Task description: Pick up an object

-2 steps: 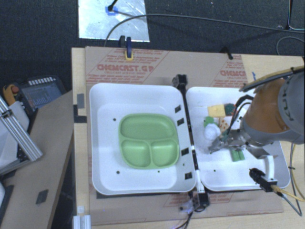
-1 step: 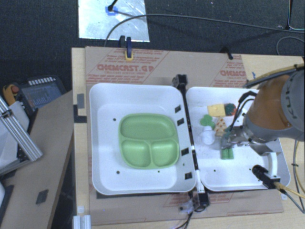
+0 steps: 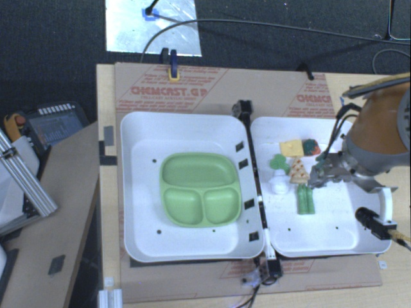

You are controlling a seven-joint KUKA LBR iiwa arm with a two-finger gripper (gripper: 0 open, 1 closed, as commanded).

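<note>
Several small things lie in the right bin point(image 3: 321, 239). A yellow block point(image 3: 291, 147) sits near its back, with a red and green piece point(image 3: 311, 147) right beside it. In front of them are a small green piece point(image 3: 278, 162), a tan speckled wedge point(image 3: 298, 171) and a white lump point(image 3: 279, 186). A long green piece point(image 3: 305, 199) lies lengthwise nearer the front. My gripper point(image 3: 319, 174) hangs low over the bin, just right of the wedge and above the far end of the long green piece.
The left bin point(image 3: 138, 172) holds a pale green divided plate point(image 3: 199, 188). A black ridge with clips point(image 3: 252, 172) runs between the two bins. The arm point(image 3: 379, 133) covers the right bin's far right side.
</note>
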